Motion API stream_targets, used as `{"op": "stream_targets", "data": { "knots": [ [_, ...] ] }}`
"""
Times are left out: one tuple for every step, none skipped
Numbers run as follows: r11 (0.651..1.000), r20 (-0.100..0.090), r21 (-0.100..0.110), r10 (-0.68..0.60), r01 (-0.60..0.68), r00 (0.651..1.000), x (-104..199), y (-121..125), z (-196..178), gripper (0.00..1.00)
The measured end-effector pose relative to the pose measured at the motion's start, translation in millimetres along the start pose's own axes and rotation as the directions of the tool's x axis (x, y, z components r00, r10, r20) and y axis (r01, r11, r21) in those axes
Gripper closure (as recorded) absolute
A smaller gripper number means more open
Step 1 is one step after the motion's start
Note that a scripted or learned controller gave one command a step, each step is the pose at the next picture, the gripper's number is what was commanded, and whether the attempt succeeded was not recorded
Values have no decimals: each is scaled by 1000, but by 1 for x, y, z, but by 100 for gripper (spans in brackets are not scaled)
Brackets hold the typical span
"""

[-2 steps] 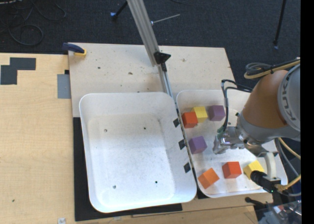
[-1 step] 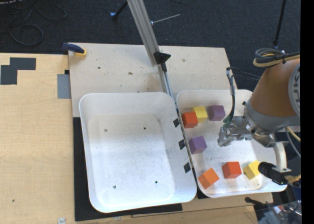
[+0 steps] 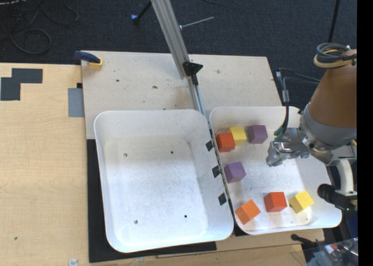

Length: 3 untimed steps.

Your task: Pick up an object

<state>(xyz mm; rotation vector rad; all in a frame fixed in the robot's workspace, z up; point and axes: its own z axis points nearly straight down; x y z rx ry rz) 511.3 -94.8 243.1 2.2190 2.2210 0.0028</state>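
The right bin (image 3: 326, 217) holds several small blocks. Near its far side sit a red block (image 3: 225, 142), a yellow block (image 3: 238, 135) and a purple block (image 3: 257, 133) in a row. A second purple block (image 3: 235, 171) lies by the left wall. Along the near side are an orange block (image 3: 248, 210), a red block (image 3: 275, 202) and a yellow block (image 3: 301, 201). My gripper (image 3: 278, 155) hangs over the bin's right middle, right of the purple blocks, with nothing seen between its fingers.
The left bin (image 3: 111, 142) lies beside the right one, with black clips (image 3: 214, 171) along the shared wall. A slanted aluminium bar (image 3: 172, 31) rises behind the bins. The orange-banded arm (image 3: 335, 98) fills the right side.
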Motion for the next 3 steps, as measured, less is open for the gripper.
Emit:
{"op": "stream_targets", "data": {
  "knots": [
    [1000, -2, 6, -3, 3, 1000, 44, 11, 7, 100],
    [1000, 0, 4, -2, 2, 1000, 87, 32, 0, 100],
    [1000, -1, 6, -4, 4, 1000, 142, 53, 15, 100]
  ]
}}
